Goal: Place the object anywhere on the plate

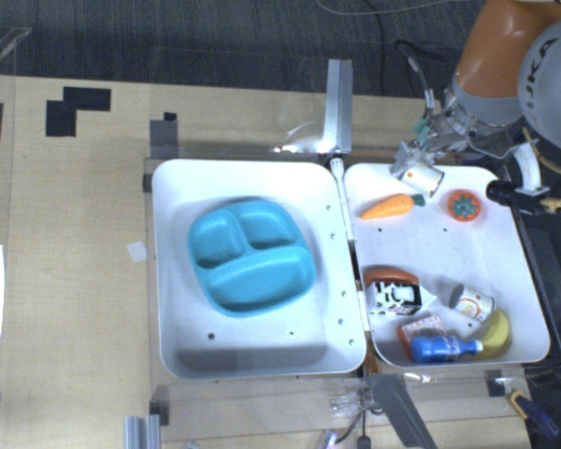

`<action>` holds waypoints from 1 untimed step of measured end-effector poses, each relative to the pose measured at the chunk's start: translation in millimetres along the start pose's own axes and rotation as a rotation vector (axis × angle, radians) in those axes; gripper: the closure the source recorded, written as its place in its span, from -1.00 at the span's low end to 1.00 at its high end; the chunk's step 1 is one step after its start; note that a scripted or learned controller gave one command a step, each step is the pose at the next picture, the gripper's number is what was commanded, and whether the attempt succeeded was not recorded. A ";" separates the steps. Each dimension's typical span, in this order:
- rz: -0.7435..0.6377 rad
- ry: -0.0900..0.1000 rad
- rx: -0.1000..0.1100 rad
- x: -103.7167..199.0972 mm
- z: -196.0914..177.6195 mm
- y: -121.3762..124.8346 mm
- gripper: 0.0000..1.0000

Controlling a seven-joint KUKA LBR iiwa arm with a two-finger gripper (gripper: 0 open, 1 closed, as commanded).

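Note:
A blue plate (251,255) with three compartments lies in the left bin (178,344), with nothing on it. My gripper (421,162) hangs over the far edge of the right bin (524,279). It is just above and to the right of an orange carrot (386,208). A small white piece with an orange spot (421,180) sits right under the gripper's tip. I cannot make out whether that piece is part of the gripper or a held object.
The right bin also holds an orange disc with a teal centre (463,206), a black-and-white item with a brown top (393,291), a small can (471,302), a banana (495,331), a blue bottle (443,348) and a red packet (421,326). A metal post (338,110) stands between the bins at the back.

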State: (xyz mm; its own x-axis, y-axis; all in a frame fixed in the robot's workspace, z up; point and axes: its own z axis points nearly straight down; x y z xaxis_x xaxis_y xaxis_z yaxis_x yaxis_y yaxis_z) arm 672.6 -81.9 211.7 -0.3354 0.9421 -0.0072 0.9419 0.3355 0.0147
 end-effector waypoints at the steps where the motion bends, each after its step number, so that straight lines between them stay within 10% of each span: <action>1: -0.186 0.007 0.010 67.3 26.0 -10.6 1.00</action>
State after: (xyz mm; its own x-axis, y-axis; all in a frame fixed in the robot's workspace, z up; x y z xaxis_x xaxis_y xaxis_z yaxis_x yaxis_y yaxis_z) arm 640.5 -22.0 185.1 -0.5039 0.8638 -0.0019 0.8638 0.5039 0.0038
